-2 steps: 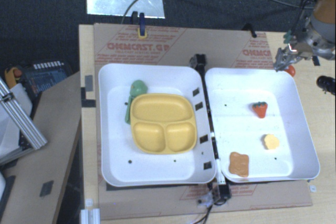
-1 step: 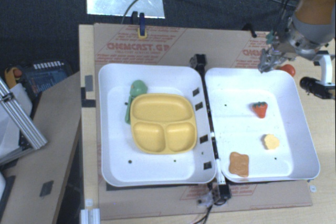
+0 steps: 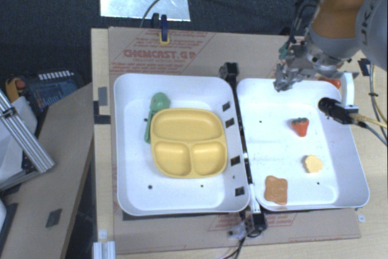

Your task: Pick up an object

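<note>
Camera view, read from largest item to smallest. I see a brown cardboard sheet (image 3: 182, 51) with red print covering the bench under both bins. The left bin (image 3: 130, 191) and the right bin (image 3: 273, 142) sit side by side, their inner rims touching along a row of black clips.

The arm (image 3: 345, 3), grey with an orange band, enters from the far right. Its gripper (image 3: 283, 84) hangs over the far left corner of the right bin, close to the wall, with nothing visible in it. From here I cannot tell whether it is open or closed.

The candidate objects are as follows.
- A yellow divided tray (image 3: 185, 142) fills the middle of the left bin.
- A green utensil (image 3: 156, 107) lies at the tray's far left edge, partly tucked under it.
- A toast-brown piece (image 3: 276, 190) lies in the near left part of the right bin, just beside the dividing rim.
- A strawberry (image 3: 300, 126), red with a green top, lies near the middle of the right bin and is the object closest to the gripper.
- A small pale yellow piece (image 3: 313, 164) lies between the strawberry and the near wall, to the right of the toast-brown piece.

The three objects in the right bin lie well apart on bare white floor, and none touches another. The bin wall beside the gripper is the closest obstacle.
</note>
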You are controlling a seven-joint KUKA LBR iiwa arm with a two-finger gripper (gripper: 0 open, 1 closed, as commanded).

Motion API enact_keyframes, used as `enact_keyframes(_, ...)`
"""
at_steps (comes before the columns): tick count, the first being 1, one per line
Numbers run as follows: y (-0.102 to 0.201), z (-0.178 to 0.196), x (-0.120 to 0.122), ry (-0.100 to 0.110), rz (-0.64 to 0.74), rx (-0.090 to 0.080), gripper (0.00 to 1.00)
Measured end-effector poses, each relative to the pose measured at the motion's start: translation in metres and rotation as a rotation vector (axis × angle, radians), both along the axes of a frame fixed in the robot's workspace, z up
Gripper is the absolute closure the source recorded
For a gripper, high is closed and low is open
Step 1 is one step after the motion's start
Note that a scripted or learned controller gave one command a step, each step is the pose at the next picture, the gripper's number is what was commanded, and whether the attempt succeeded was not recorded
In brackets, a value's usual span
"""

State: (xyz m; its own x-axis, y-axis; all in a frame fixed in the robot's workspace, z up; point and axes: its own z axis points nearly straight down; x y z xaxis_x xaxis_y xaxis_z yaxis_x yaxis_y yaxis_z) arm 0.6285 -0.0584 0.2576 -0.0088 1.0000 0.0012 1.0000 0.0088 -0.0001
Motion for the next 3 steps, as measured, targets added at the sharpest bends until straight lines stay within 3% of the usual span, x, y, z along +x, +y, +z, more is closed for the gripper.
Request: enact_keyframes(3,0.147,-0.03,-0.024,0.0,0.001,0.001,1.0)
